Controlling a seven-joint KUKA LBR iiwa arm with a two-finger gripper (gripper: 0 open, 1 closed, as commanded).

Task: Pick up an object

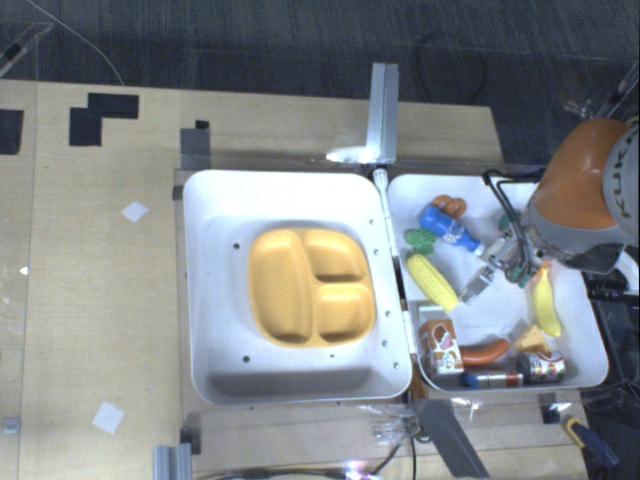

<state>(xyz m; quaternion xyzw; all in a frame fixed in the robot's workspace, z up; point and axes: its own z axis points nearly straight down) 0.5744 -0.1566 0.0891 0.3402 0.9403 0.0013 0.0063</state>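
- left bin (200, 298): white, shallow, holds a yellow divided tray (310, 286) sitting near its centre; bare white floor all round the tray, widest at 6 o'clock and 9 o'clock.
- divider where the two bins meet runs roughly 12 to 6 o'clock, metal post (384, 108) standing at its 12 o'clock end.
- right bin (470, 313): crowded, objects ringed round a bare patch in the middle.
- green piece (420, 238) at the bin's 10 o'clock, just beside the blue bottle (450, 230), with a brown item (452, 207) touching it at 12 o'clock.
- corn cob (432, 280) lies tilted along the left wall, 9 o'clock of the gripper, near it but apart.
- red-brown can (439, 344) at the 7 o'clock corner; red sausage (485, 350) just right of it; dark marker-like tube (490, 378) along the 6 o'clock edge.
- small can (545, 369) at the 5 o'clock corner, yellow-tan chunk (532, 341) above it.
- banana (545, 306) upright-ish along the right wall, at 4 o'clock of the gripper.
- gripper (483, 278) low over the bare patch, between corn cob and banana; nothing seen between its fingers; apart or together, can't tell, too small and blurred.
- arm (585, 193) comes in from 3 o'clock, orange band covering the bin's 2 o'clock corner.
- open room: bare patch at 6 o'clock of the gripper up to the sausage; tight at 9 and 4 o'clock.
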